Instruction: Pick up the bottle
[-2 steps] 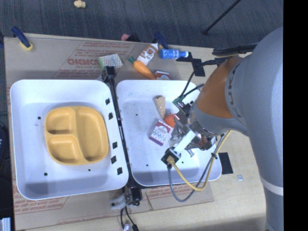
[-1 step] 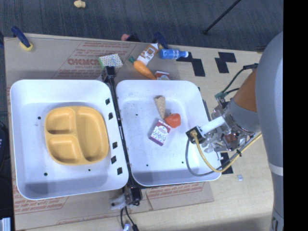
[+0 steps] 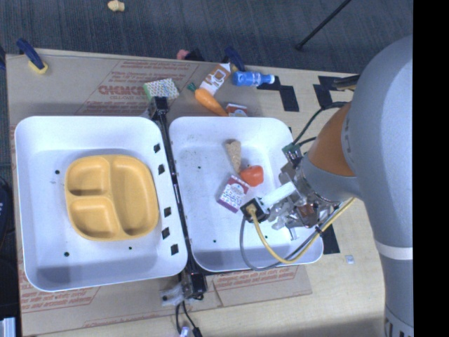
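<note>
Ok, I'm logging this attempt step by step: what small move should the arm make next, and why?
Probably lift and swing toward the top edge: the bottle lies on the bench beyond the right bin, while the gripper hangs low inside that bin, beside the small packet and well short of the bottle.

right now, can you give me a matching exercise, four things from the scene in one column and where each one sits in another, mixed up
Things:
1. blue bottle
2. yellow divided plate
3. ice cream cone
4. carrot

Places:
A. inside the left bin
B. on the bench behind the right bin, beside a small carton
C. on the bench behind the right bin, at the far edge
D. inside the right bin, next to a red-orange piece

Pairs: 1-C, 2-A, 3-D, 4-B
</note>
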`<state>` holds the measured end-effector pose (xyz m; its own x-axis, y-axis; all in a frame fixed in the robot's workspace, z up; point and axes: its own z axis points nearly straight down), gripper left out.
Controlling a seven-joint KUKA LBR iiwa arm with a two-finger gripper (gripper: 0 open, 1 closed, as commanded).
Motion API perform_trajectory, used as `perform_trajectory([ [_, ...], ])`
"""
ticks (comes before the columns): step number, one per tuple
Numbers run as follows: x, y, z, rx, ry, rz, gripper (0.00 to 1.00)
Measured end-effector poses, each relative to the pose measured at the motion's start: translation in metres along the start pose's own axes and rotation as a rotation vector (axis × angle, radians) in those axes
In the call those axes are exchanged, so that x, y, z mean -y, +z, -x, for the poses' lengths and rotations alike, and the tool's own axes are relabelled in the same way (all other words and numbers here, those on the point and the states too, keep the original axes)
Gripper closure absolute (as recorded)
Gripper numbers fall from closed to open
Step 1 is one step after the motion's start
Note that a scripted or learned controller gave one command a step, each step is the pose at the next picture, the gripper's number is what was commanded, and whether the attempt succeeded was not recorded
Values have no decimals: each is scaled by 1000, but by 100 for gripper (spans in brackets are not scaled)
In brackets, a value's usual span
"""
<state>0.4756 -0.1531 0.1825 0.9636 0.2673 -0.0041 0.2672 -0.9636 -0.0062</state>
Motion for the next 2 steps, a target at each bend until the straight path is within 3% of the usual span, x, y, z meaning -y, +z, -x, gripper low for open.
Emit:
perform_trajectory([
  [1, 30, -25, -9, -2, 20, 1, 100],
  [2, -19, -29, 5, -2, 65, 2, 100],
])
